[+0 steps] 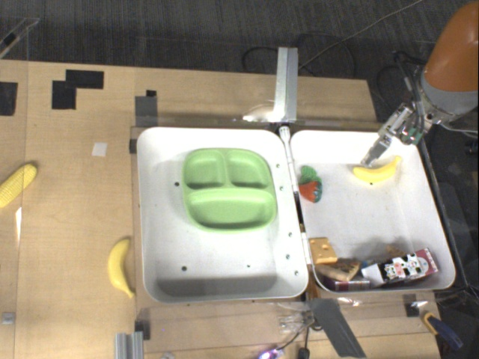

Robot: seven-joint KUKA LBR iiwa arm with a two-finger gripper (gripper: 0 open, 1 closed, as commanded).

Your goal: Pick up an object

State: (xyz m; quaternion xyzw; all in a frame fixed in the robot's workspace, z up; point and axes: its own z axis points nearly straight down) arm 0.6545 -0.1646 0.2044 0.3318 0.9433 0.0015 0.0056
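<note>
I see the gripper (372, 158) poised at the back of the right bin (441, 223), its tip just beside the small banana (376, 171) — I cannot tell whether it is released or clenched. From that banana, the strawberry (310, 185) lies toward the left bin (146, 223), which holds a green tray (227, 188).

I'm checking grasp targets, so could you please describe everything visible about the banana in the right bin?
The banana is small, yellow and smooth, plastic-looking, curved with its ends turned upward in the view. It lies flat on the floor of the right bin, near the far wall, apart from the other items. The end effector is right at its left end; contact is unclear.
</note>
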